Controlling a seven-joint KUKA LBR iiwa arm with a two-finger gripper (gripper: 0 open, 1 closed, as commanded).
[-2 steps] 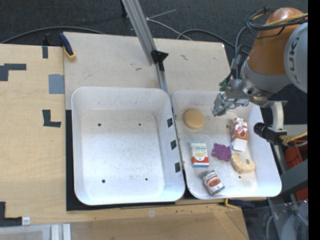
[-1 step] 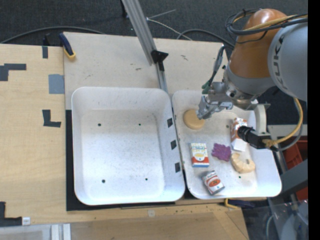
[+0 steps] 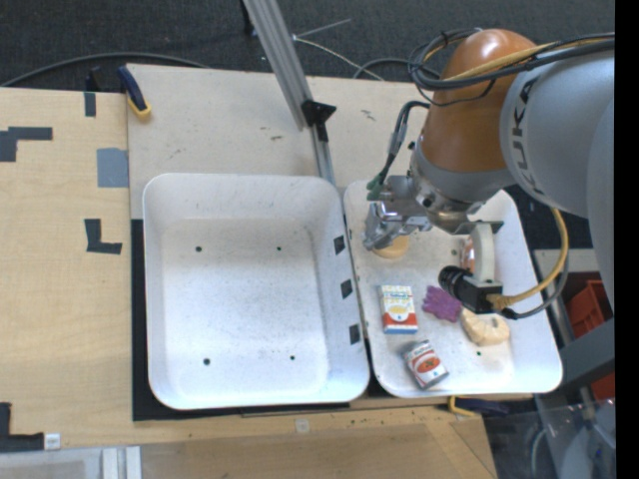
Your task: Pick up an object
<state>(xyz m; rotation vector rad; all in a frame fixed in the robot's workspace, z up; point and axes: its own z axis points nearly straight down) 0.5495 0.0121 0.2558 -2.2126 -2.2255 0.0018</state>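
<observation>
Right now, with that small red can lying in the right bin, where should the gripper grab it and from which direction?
Probably from straight above, fingers closing across the red can's round body near its middle. It lies on its side, tilted diagonally near the right bin's front edge, so its curved sides are the exposed faces. The yellow and white box sits close behind it, so keep the fingers off that side.

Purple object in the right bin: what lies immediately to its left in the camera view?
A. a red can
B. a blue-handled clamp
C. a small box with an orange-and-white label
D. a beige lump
C: the small box lies just left of the purple object in the right bin, with the red can lower down.
</observation>
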